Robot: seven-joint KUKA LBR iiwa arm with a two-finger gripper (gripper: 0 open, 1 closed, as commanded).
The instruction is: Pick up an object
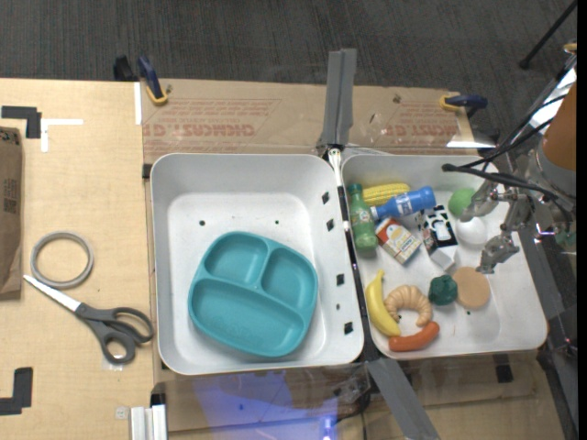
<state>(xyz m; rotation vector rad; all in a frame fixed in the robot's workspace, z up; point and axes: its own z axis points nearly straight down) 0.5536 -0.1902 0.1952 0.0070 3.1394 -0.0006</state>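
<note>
Two shallow white bins are seen from above, side by side on a bench. The left bin (174,200) holds a teal divided plate (253,292), set toward its 5 o'clock corner. The right bin (514,324) holds a cluster of small objects. A corn cob (385,192) and a blue bottle (404,203) lie near its 11 o'clock corner, with a green bottle (361,223) beside them along the left wall. A small orange-and-white carton (399,241) sits near the middle. Toward 7 o'clock lie a banana (376,304), a croissant (412,301) and a red sausage (414,338). A dark green lump (443,290) and a tan round piece (473,290) rest close together near 5 o'clock.

The gripper (491,232) is seen at the bin's 3 o'clock side, above the objects, just over the tan round piece. Whether the jaws are open or closed cannot be told, and nothing is visibly held.

On the bench at 9 o'clock lie a roll of tape (62,258) and scissors (96,319).
</note>
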